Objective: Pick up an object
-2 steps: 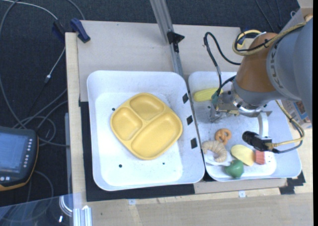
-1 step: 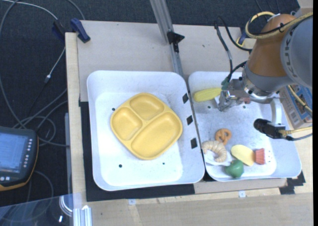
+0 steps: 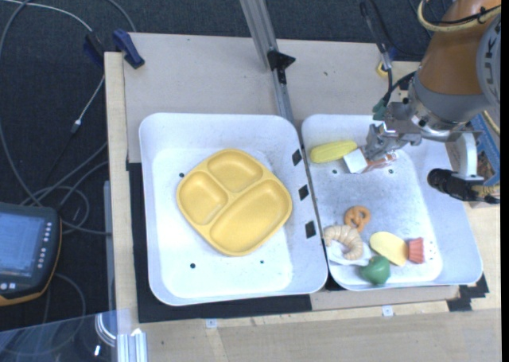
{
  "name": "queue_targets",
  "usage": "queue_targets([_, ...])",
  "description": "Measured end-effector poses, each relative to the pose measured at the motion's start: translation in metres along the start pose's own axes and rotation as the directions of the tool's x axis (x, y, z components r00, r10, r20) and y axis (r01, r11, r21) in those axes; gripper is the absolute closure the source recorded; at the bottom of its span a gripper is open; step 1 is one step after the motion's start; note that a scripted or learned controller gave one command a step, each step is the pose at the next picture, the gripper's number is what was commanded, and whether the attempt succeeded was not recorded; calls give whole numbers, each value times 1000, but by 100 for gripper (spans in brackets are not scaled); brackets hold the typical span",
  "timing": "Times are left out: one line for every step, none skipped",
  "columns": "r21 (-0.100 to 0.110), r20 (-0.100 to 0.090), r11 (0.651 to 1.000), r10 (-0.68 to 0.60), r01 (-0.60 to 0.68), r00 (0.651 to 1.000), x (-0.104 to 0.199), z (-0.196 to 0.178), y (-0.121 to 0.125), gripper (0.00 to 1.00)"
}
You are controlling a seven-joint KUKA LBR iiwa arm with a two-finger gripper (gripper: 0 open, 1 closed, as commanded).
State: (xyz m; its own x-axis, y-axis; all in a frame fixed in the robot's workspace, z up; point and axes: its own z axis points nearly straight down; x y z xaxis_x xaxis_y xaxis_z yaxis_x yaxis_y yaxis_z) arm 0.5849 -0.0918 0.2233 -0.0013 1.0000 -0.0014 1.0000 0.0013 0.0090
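My gripper (image 3: 382, 144) hangs low over the back of the right bin (image 3: 421, 193), under the orange-banded wrist. Right at its tip lies a small white item with an orange-red edge (image 3: 356, 162); whether it is held is hidden. A yellow corn-like piece (image 3: 334, 151) lies just left of the gripper. Toward the bin's front sit a brown pretzel (image 3: 358, 216), a tan curled pastry (image 3: 342, 235), a yellow oval piece (image 3: 387, 247), a green round piece (image 3: 375, 271) and a red-orange block (image 3: 416, 251).
The left bin (image 3: 159, 153) holds a yellow divided plate (image 3: 233, 201). A grey metal post (image 3: 262, 26) slants up from between the bins. A black fitting (image 3: 453, 184) sticks out by the right bin's right rim. Cables and a pendant (image 3: 24, 249) lie off the bench at left.
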Motion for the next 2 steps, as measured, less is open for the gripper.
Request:
queue_targets([12, -2, 1000, 1, -1, 1000, 0, 16, 0, 100])
queue_targets([9, -3, 1000, -5, 5, 1000, 52, 22, 13, 100])
